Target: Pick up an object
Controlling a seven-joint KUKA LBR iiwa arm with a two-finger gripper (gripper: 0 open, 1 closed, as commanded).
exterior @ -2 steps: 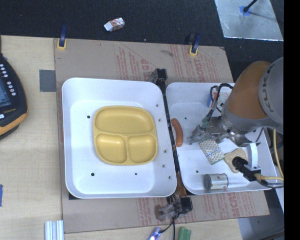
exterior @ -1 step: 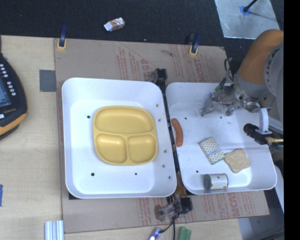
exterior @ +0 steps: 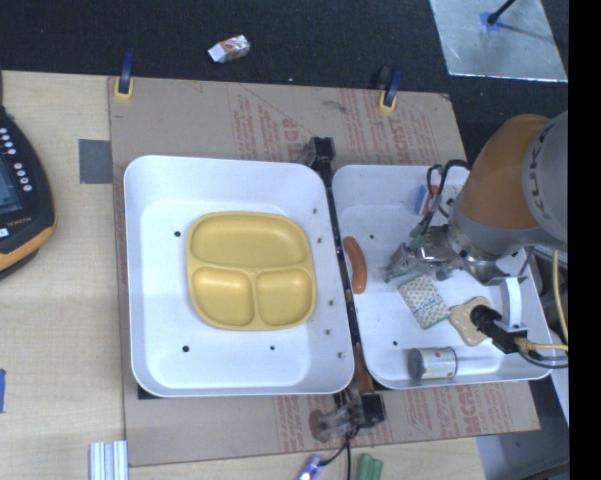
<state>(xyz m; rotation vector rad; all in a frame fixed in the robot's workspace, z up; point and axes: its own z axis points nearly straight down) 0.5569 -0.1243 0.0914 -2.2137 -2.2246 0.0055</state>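
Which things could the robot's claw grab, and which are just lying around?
For the job:
- claw, low in the right bin
- hot dog
- checkered packet
- small can
- tan piece

Just lying about:
- yellow divided plate in the left bin
- orange-edged handheld controller
- crumpled wrapper on the floor

Bench top is light wood (exterior: 50,338) with a big sheet of brown cardboard (exterior: 270,118) laid over it, pinned at the back edge by 2 clamps (exterior: 124,78). Behind the bench the floor is dark carpet (exterior: 180,8), with a pale grey panel (exterior: 495,23) lying on it at the top right. Lighting's even, no hard shadows.
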